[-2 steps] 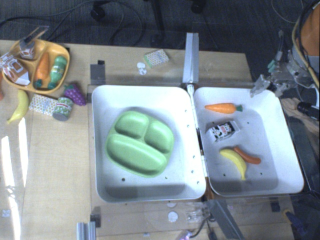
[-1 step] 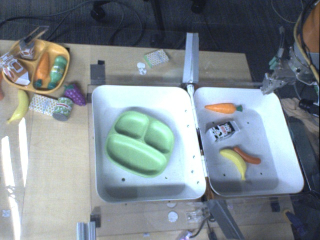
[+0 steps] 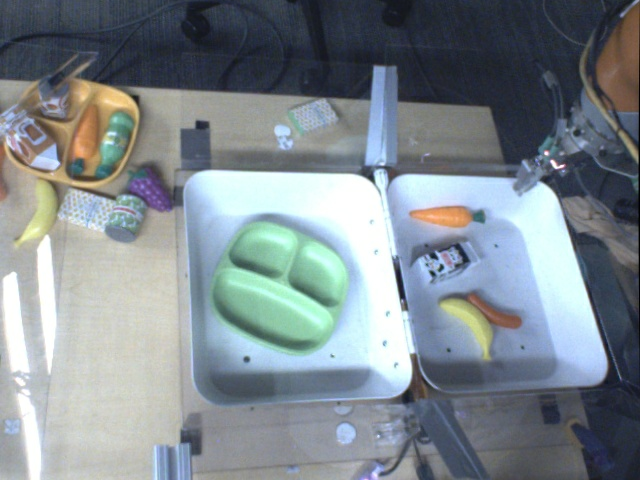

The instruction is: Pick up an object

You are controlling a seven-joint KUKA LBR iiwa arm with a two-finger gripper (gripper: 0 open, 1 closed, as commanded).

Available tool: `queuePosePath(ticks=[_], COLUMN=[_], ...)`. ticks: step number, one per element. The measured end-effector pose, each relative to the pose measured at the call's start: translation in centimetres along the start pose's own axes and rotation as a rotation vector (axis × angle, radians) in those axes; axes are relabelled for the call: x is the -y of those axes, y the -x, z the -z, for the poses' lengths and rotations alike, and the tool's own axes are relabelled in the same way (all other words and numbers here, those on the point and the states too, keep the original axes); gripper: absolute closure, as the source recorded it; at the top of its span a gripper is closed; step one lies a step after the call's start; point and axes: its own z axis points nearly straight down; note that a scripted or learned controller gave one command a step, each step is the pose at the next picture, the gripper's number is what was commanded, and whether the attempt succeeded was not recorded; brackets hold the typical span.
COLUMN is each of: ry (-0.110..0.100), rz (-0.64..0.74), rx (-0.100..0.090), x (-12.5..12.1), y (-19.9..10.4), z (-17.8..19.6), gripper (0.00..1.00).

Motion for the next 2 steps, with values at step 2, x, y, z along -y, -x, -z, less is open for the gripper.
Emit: queuePosePath(ticks=[2], ry=[-0.001], rz=[-0.256], rx=[-0.001], x=[0.3], y=[0.6], z=[-1.0], gripper=[0.0])
